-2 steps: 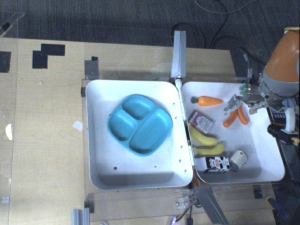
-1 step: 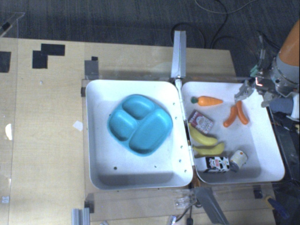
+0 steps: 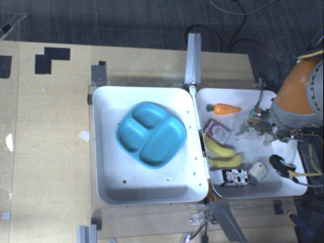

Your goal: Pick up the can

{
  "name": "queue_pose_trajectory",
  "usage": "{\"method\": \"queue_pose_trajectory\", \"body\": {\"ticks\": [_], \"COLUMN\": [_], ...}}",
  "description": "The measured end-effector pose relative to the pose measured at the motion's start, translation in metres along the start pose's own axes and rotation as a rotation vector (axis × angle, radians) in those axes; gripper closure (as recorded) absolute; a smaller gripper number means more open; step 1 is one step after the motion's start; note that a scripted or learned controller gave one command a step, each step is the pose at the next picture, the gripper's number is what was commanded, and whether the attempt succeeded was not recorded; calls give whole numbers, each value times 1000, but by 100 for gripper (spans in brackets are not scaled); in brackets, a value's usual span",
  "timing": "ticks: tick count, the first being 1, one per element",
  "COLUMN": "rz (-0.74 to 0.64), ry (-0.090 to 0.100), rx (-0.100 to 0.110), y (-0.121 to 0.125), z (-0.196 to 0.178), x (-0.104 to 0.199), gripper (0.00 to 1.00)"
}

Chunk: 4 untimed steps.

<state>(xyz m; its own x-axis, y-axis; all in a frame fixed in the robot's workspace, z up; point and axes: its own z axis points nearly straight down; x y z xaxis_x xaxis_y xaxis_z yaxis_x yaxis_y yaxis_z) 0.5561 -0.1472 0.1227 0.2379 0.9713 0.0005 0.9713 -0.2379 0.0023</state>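
The can (image 3: 257,171), a small pale cylinder lying on its side, rests near the front of the right bin (image 3: 263,97). My gripper (image 3: 254,124) hangs over the middle of that bin, behind the can and apart from it, with nothing visibly in it. The grey arm with its orange band (image 3: 302,90) comes in from the right.
In the right bin lie a carrot (image 3: 226,109) at the back, a maroon packet (image 3: 216,131), two bananas (image 3: 223,154) on the left, and a small black-and-white item (image 3: 234,176) just left of the can. A blue divided plate (image 3: 152,134) sits in the left bin (image 3: 106,186).
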Motion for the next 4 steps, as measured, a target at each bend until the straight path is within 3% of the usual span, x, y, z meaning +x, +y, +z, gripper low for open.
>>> {"method": "queue_pose_trajectory", "body": {"ticks": [1,2,3,4], "rz": [230,389,386,650], "ry": [4,8,9,1], "rx": [-8,-9,-16,-2], "y": [-21,-46,-43,-46], "z": [34,33,22,-96], "x": [-27,-61,-60,21], "gripper": [0,0,100,100]}}
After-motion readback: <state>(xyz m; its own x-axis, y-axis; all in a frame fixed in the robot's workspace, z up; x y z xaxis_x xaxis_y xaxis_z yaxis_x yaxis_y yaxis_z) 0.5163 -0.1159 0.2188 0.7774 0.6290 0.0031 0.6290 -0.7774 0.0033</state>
